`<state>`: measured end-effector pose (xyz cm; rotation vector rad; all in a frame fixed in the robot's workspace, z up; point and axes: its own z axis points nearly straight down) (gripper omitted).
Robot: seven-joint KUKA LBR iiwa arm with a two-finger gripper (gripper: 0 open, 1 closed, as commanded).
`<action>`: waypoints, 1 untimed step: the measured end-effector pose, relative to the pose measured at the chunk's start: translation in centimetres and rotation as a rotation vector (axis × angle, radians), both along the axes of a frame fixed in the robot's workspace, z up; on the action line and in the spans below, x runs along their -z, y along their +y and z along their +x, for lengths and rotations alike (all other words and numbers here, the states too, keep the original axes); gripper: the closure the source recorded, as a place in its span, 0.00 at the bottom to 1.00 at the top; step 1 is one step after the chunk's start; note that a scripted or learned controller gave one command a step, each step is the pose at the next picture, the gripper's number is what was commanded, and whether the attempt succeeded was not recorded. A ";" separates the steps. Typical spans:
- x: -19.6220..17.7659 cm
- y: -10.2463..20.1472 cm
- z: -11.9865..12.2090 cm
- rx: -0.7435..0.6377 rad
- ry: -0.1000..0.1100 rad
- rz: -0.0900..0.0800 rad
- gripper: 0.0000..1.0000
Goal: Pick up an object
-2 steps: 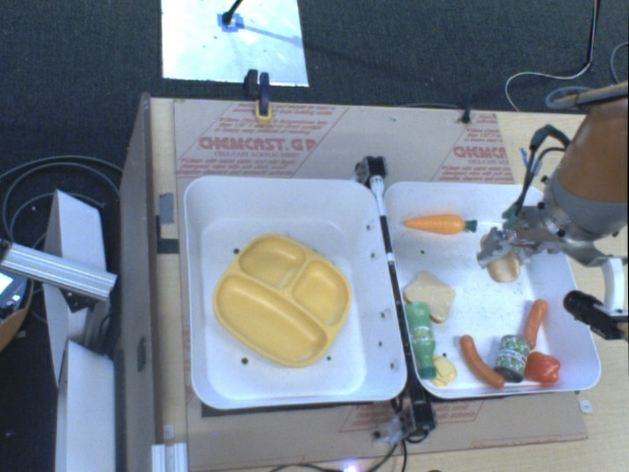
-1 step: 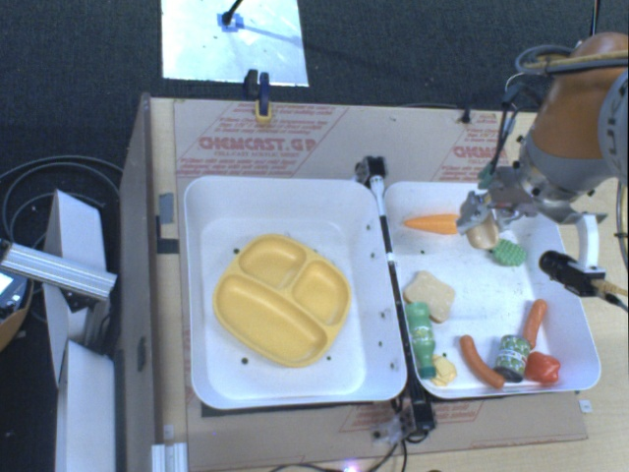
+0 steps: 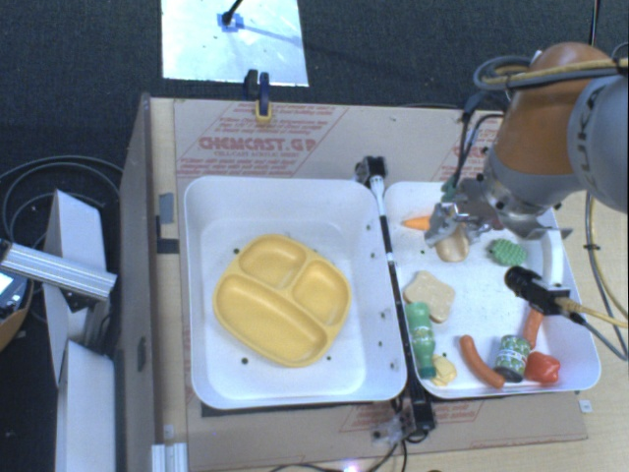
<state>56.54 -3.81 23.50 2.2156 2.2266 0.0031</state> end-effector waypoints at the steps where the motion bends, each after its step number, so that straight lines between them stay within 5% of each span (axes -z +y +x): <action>1: -3.3 4.2 1.4 0.000 -0.001 0.000 1.00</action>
